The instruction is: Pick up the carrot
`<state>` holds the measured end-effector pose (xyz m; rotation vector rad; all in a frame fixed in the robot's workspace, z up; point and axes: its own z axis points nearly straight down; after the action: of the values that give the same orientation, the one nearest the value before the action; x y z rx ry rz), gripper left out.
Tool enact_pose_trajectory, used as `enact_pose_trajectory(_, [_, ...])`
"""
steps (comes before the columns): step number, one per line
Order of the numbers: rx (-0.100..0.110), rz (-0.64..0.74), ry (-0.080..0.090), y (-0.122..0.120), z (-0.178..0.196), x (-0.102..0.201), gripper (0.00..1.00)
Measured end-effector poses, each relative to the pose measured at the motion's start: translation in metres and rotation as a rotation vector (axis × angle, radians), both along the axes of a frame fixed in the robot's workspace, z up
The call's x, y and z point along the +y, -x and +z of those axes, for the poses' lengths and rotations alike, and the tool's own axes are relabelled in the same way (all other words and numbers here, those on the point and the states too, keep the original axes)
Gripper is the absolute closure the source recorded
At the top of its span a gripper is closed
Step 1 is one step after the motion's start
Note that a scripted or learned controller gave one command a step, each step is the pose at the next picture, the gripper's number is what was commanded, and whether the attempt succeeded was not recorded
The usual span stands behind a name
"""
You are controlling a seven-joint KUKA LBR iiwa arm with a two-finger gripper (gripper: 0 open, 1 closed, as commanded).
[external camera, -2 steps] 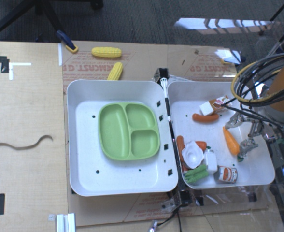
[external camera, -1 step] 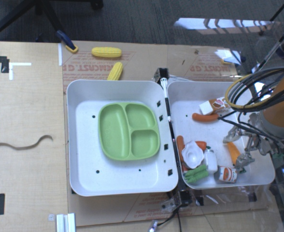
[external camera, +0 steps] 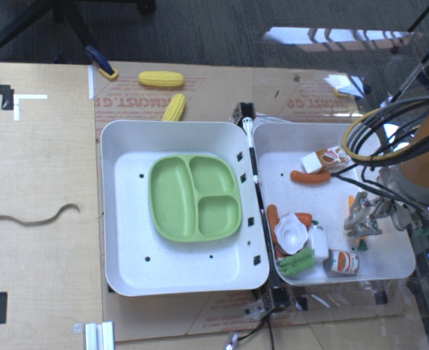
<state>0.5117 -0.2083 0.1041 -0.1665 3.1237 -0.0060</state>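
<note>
The carrot (external camera: 273, 218) lies in the right bin (external camera: 389, 268), tight against its left wall at about nine o'clock, its orange length running toward the white cup (external camera: 291, 233) that sits just beside it. Behind the cup an orange piece (external camera: 303, 218) pokes out (whether it belongs to the carrot cannot be told). At six o'clock from the cup a green vegetable (external camera: 297, 263) lies slanted, and a small can with an orange and white label (external camera: 343, 262) rests on its side near the bin's lower edge. Toward twelve o'clock a sausage (external camera: 311, 176) lies on the bin floor, touching a white and red packet (external camera: 325, 158). At three o'clock in the same bin the gripper (external camera: 360, 224) hangs low over the floor, well apart from the carrot, with nothing visible between its fingers; whether they are spread or closed cannot be told. Black and yellow cables (external camera: 379, 133) loop above it. The left bin (external camera: 116, 217) carries a green divided plate (external camera: 196, 197) at its centre. Beyond the bins, at twelve o'clock, two yellow corn cobs (external camera: 161, 79) lie on the cardboard (external camera: 222, 82).
</note>
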Motion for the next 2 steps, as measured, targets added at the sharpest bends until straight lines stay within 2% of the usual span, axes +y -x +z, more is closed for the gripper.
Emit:
enact_pose_trajectory(1, [-0.006, 0.003, 0.002, -0.003, 0.010, 0.000, 1.00])
enact_pose_trajectory(2, [0.007, 0.103, -0.003, -0.021, 0.043, 0.065, 1.00])
